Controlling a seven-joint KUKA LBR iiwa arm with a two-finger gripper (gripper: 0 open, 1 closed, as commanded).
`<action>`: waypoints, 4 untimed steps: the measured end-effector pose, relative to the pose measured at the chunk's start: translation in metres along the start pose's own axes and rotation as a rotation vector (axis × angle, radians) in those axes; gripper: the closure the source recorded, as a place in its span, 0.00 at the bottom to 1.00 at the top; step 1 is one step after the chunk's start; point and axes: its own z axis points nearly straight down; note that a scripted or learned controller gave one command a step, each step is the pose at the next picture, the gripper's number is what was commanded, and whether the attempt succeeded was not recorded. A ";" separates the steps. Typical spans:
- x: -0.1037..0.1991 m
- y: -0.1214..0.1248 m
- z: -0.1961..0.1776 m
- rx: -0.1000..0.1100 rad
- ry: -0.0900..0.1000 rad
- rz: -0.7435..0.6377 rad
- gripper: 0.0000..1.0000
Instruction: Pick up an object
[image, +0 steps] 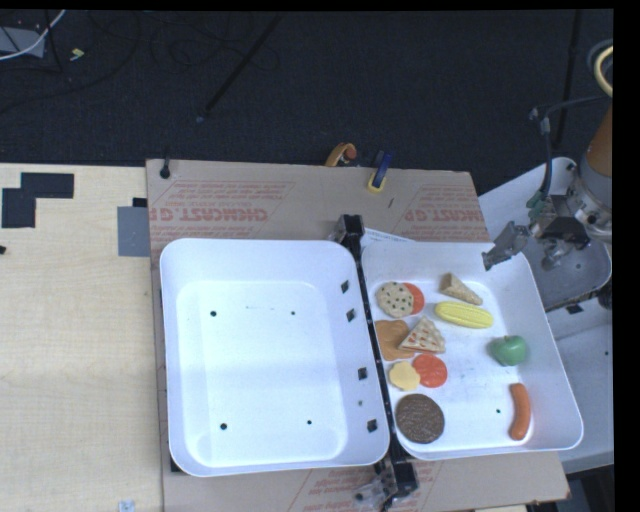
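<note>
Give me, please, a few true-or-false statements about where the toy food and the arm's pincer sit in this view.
1. All the toy food lies in the right bin. True.
2. The pincer holds the green apple. False: it hovers by the bin's far right corner, apart from the apple.
3. The sausage lies near the bin's right edge. True.
4. The corn cob rests on the dark round cookie. False: they lie well apart.
5. The chocolate-chip cookie partly overlaps a red slice. True.

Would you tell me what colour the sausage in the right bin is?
Orange-red sausage, seen in the camera view.
</note>
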 end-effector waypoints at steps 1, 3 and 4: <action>0.019 0.026 0.202 -0.001 0.001 -0.005 0.00; 0.088 -0.003 0.197 -0.001 0.000 0.001 0.00; 0.089 -0.068 0.199 0.004 0.001 0.000 0.00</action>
